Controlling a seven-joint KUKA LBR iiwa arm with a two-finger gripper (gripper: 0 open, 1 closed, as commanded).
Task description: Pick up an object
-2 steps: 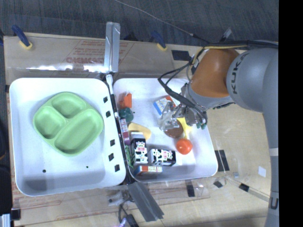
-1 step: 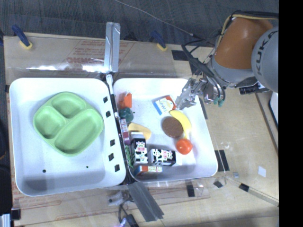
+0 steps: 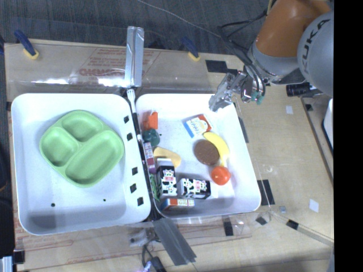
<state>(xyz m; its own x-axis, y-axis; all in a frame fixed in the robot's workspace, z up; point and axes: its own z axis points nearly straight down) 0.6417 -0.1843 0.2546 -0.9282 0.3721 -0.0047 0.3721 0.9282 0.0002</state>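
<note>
Grey metal claw [image 3: 220,102], finger state unclear, above right white plastic bin's [image 3: 247,174] far rim, near yellow banana [image 3: 219,143].

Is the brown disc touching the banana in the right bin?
Touching. In the camera view the brown disc lies against the inner curve of the banana, with no white bin floor visible between them.

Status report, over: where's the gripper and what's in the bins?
Gripper over right bin's top rim, nothing seen held. Banana, tomato, cartons in right bin. Green plate alone in left bin.
</note>
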